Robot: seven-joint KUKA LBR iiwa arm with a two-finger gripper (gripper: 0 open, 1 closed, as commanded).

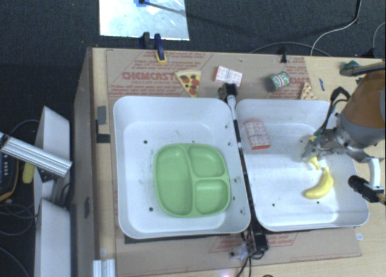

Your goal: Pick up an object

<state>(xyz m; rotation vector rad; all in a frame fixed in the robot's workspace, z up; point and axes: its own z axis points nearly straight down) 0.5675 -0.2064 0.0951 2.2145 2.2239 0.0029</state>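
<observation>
Though their spread is unclear, the fingers [313, 151] touch the banana [320, 184] stem; right bin [283, 218].

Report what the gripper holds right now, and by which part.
Cannot be told: the gripper sits at the curved yellow banana's upper tip, with no clear hold visible.

You have the divided plate [193, 179] in the left bin [129, 119]. In the right bin [283, 209], the small box [256, 134] lies at ten o'clock, the banana [320, 184] at three, with the tool [313, 151] just above it.
</observation>
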